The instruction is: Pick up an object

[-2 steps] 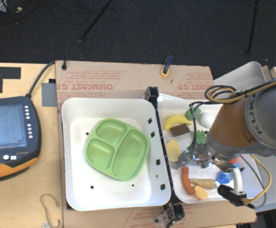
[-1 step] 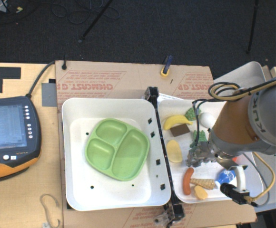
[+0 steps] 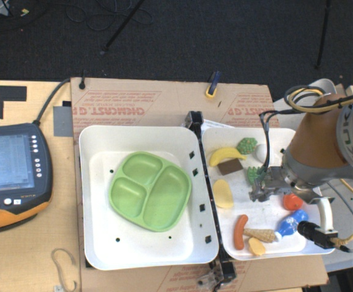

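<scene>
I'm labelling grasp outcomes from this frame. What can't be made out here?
- Gripper: camera view; dark and small against the right bin, so its grip is unreadable.
- Green toy: partly hidden by the gripper; contact unclear.
- Red ball: partly covered by the arm.
- Tablet: cut by the left edge.

In the right bin (image 3: 286, 140) lie small toy foods. A yellow banana (image 3: 224, 156) lies at ten o'clock, a brown block (image 3: 229, 168) just below it, and a green broccoli (image 3: 246, 145) at eleven. A pale yellow slice (image 3: 223, 194) rests at nine. A red sausage (image 3: 240, 232), a cone (image 3: 262, 235) and a blue piece (image 3: 288, 225) sit near six, with a red ball (image 3: 293, 202) just above.
</scene>
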{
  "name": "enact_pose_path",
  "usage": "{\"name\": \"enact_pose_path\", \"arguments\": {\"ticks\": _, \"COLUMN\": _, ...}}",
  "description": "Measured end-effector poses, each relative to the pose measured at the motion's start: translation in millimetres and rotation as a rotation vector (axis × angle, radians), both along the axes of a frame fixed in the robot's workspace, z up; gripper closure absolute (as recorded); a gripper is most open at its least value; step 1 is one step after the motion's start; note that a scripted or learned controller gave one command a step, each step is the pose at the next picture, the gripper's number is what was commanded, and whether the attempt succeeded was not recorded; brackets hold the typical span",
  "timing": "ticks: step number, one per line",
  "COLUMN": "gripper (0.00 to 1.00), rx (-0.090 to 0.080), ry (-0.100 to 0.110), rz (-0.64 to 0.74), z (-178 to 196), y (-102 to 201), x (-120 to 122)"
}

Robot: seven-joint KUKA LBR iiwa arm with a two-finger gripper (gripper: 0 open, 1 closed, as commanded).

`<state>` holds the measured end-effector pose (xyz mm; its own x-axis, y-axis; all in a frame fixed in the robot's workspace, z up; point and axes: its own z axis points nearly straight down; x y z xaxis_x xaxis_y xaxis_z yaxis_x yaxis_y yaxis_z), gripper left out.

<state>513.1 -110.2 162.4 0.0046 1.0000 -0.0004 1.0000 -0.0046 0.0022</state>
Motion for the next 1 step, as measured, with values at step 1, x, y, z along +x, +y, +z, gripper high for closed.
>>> {"name": "enact_pose_path", "arguments": {"ticks": 1, "gripper": 1.0, "rx": 0.0, "ry": 0.001, "rz": -0.001, "z": 45.4, "y": -9.2, "x": -0.4}}
